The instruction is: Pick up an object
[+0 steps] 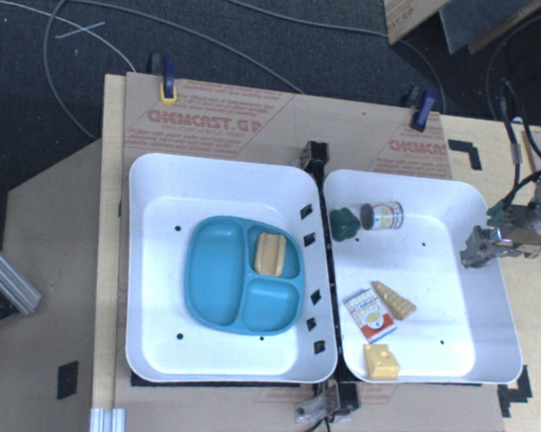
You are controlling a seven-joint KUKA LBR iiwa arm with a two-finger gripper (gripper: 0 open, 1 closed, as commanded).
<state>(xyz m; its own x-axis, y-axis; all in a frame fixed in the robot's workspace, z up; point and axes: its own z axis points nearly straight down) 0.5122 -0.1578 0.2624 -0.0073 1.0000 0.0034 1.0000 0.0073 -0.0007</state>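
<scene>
Approach step. Tool (480,246): at right bin's (497,315) right rim, grip state unreadable, nothing visibly held. Candidates: small glass jar (382,215) near far edge; yellow block (382,362) at near corner. Next: descend over one.

Loose objects in the two white bins

The right bin (489,305) holds a small jar (382,215) lying on its side, a dark green object (345,223) just beside it, a white-and-red packet (368,313), a tan cone (394,299) and a yellow block (382,362); the left bin (155,247) holds a blue divided tray (227,277) carrying a tan bread-like piece (269,254).
</scene>
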